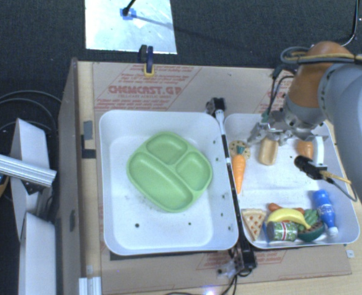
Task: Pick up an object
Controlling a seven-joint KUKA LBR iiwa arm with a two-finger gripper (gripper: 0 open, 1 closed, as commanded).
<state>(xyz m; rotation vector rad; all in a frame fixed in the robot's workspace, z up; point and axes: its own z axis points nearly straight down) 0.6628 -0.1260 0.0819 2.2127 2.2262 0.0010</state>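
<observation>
1. Dark carpet surrounds the worktop [168, 85], a brown board printed with red lettering, with a pale square sheet [130, 17] on the floor beyond it.
2. At left, the left bin [116, 226] holds a green divided plate [169, 171].
3. Next, along the right bin [346, 229]'s near wall lie a cracker [238, 149] and a toy carrot [238, 171]; a pizza slice [253, 219], banana [286, 215], can [283, 231] and blue bottle [324, 210] crowd its front.
4. Farther right, the gripper [268, 134] hangs low over a tan, bread-like piece [267, 152]; whether its fingers are apart or together I cannot tell.
5. Nothing looks lifted, so the pick is still to come.
</observation>
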